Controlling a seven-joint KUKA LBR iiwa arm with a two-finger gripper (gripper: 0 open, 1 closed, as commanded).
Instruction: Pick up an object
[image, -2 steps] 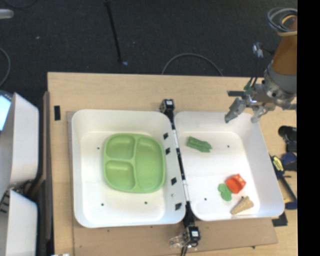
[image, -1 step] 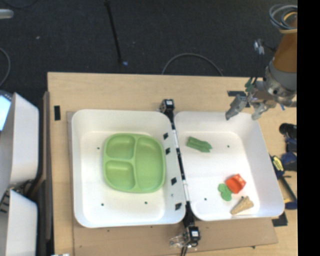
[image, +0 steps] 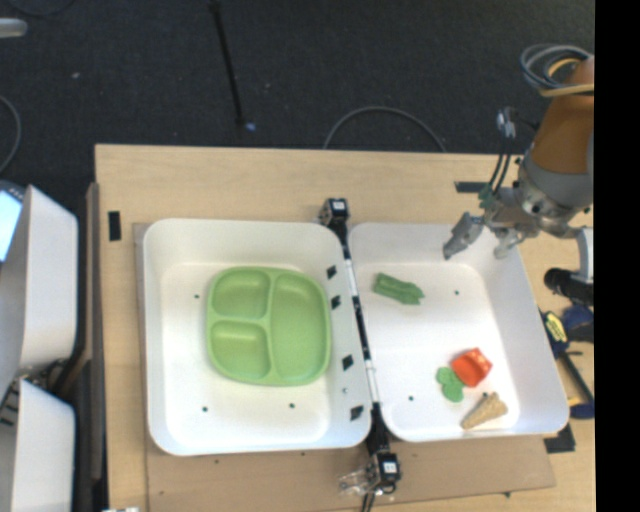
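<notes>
In the right bin (image: 520, 300) lie a green oblong toy (image: 398, 290) near its far left, a red block (image: 471, 367) with a small green piece (image: 449, 384) beside it near the front, and a tan wedge (image: 484, 411) at the front edge. My gripper (image: 482, 238) hangs over the bin's far right corner, its two fingers spread open with nothing between them. It is well apart from all the objects.
The left bin (image: 170, 400) holds a light green divided plate (image: 268, 325). A black-clipped divider (image: 352, 320) runs between the bins. Cables lie on the dark floor beyond the bench. Tools rest at the right edge (image: 560, 320).
</notes>
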